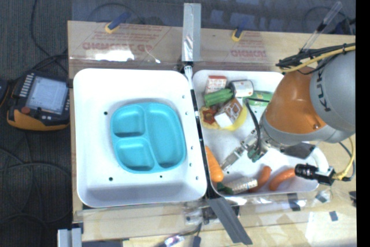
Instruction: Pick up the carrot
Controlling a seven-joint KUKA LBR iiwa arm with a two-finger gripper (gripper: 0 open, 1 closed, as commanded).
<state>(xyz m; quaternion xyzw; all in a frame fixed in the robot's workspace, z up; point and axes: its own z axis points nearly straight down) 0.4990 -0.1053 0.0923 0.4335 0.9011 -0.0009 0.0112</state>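
Here the gripper (241, 152) hangs low inside the right bin (272, 194), a slim metal-grey tool with a touch of green at its base, slanting toward the bin's front-left corner; whether it is open or closed I cannot tell, as it is small and partly blurred, and nothing visible sits clamped in it. Its tip is near the carrot (213, 166) but apart from it. The carrot is a smooth orange taper lying against the left wall of the right bin, near the front-left corner, its lower end partly hidden by the bin divider. Just beside it along the front wall lies a short ridged metallic cylinder (243, 185), then two glossy orange-red sausage-like shapes (282, 177), one partly tucked under the arm. Above the gripper the arm's orange band (292, 107) bulges round and shiny, with the grey wrist housing (341, 95) cut off toward the right edge. In the back-left corner of the right bin sits a jumble of small packages (222, 98), red, green and white, with a yellow ring around some; their labels are too small to read. The left bin (92, 124) is a smooth white tray with rounded corners, holding a glossy turquoise divided plate (149, 136) with three compartments at its middle.
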